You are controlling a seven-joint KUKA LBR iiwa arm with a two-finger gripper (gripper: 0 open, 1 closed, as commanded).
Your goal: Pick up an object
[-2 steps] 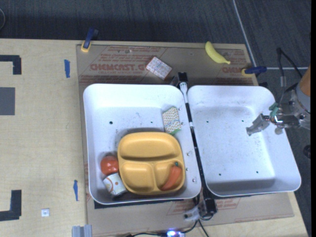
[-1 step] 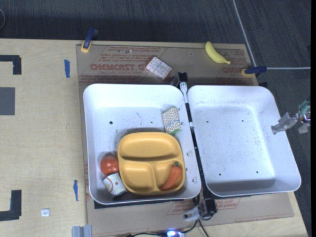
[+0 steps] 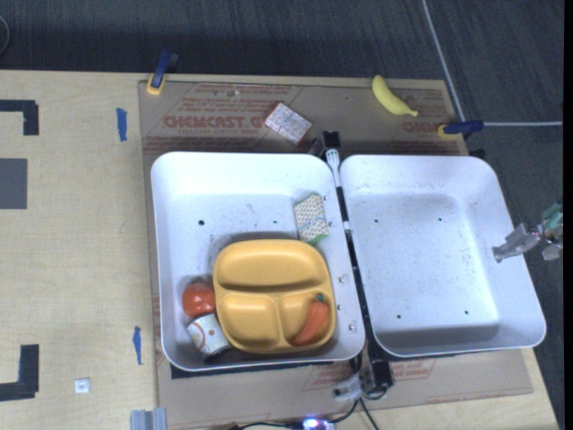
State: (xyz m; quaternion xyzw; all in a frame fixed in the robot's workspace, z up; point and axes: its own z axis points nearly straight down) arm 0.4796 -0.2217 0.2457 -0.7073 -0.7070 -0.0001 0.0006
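Note:
A yellow divided plate (image 3: 269,280) lies in the left bin (image 3: 175,195), with an orange carrot-shaped toy (image 3: 312,321) in its lower right compartment. A red-orange ball (image 3: 198,298) and a small white and orange can (image 3: 206,334) rest against the plate's left side. A patterned sachet (image 3: 311,217) sits near the bin's right wall. My gripper (image 3: 524,240) shows at the far right edge, over the right rim of the right bin (image 3: 430,258), well away from all of these objects. Nothing is visible between its tips.
A yellow banana toy (image 3: 392,97) and a small patterned packet (image 3: 286,122) lie on the cardboard behind the bins. Blue clamps (image 3: 161,70) hold the board's far corners. Cables (image 3: 363,388) run under the front edge between the bins.

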